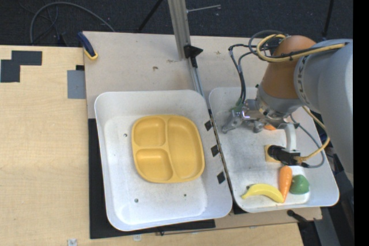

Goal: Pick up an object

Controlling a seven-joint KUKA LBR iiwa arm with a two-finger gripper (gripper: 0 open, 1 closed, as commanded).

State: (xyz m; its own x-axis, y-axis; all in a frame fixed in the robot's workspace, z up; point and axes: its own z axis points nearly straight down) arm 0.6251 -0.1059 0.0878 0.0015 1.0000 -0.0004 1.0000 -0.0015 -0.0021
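My gripper point(235, 120) hangs low over the upper left part of the right bin point(253, 173), close to the wall between the two bins. Nothing shows in its grasp. Toys lie in the right bin's near right corner: a yellow banana point(264, 192), an upright orange carrot point(285, 179) and a green round fruit point(299, 184) touching the carrot. A small tan block point(270, 152) lies just above them, partly hidden by the robot's wrist parts. These toys sit well to the right of and nearer than the gripper.
A yellow divided plate point(168, 147) lies in the middle of the left bin point(112, 181). A metal post point(178, 14) stands behind the bins. The grey arm point(323, 89) with its orange band covers the right bin's far right side.
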